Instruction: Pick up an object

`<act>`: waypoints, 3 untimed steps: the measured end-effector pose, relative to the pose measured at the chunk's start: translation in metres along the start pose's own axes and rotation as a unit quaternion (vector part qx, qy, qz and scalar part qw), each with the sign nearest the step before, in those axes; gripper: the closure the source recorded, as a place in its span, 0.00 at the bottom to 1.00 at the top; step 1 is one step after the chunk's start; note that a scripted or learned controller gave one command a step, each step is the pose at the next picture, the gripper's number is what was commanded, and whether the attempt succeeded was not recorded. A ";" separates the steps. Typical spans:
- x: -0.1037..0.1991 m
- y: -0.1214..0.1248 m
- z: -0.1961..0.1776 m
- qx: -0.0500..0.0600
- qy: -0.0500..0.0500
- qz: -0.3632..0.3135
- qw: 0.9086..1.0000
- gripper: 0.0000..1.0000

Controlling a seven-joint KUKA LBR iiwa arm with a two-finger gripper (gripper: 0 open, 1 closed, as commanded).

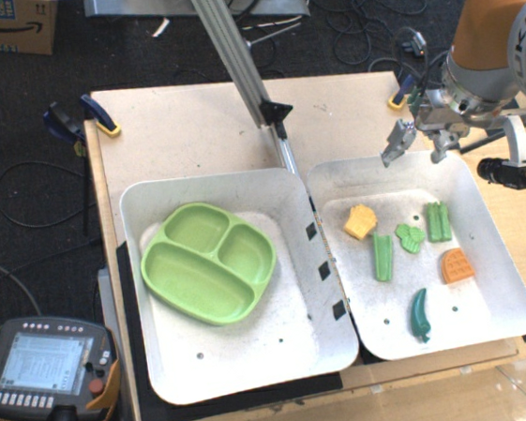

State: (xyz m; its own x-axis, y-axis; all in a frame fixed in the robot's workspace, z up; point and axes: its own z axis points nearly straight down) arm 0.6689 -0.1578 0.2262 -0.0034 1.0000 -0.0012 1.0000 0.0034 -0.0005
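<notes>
Still at approach step: two-finger gripper [417,145] open and empty above far edge of right shallow white bin [491,226], small plastic toy foods [410,237] inside; next, descent needed.

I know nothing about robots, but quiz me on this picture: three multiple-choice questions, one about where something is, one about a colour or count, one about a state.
1. Where does the green divided plate lie?
A. in the left bin
B. in the right bin
C. on the floor

2. How many small toy foods lie in the right bin?
A. two
B. six
C. ten

3. What is the end effector doing?
A. gripping the plate
B. pressing on the orange waffle
C. poised open at the right bin's far edge, holding nothing

Answers:
1 A, the plate rests in the left bin.
2 B, six pieces are scattered there.
3 C, its fingers are spread with nothing between them.
</notes>
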 end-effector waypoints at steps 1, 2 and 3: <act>-0.008 -0.027 0.093 0.004 0.001 0.003 1.000 0.00; 0.053 -0.078 0.088 0.002 0.002 -0.001 1.000 0.00; 0.146 -0.123 0.028 -0.001 0.003 -0.004 1.000 0.00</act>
State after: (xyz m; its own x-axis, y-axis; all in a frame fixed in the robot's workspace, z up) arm 0.5450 -0.0118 0.1978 -0.0104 0.9999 0.0041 0.9999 0.0104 0.0017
